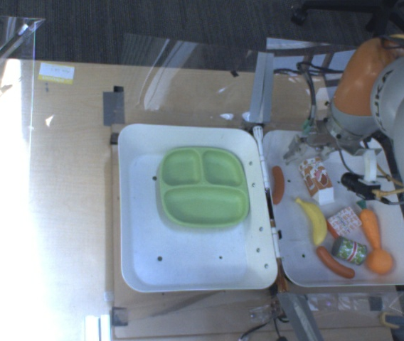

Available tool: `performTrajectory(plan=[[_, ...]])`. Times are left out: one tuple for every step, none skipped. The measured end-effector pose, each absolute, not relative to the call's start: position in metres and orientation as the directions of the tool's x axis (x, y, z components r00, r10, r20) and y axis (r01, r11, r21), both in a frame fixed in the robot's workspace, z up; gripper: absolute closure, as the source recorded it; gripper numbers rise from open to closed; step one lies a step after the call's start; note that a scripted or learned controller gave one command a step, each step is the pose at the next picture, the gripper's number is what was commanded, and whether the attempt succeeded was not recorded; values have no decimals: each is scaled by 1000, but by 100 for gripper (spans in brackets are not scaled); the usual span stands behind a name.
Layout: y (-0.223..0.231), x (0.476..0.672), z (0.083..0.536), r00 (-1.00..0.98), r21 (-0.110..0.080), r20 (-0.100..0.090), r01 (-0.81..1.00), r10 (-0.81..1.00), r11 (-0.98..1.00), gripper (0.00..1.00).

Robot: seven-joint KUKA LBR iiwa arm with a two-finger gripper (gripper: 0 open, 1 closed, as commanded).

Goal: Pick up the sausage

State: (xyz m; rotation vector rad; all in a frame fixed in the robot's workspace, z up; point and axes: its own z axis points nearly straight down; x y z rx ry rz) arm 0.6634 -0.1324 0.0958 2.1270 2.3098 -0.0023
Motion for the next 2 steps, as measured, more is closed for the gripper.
performTrajectory(plan=[[-130, 664, 91, -51, 1, -4, 999, 999, 51, 0], [-99, 634, 89, -38, 13, -10, 999, 999, 39, 0]])
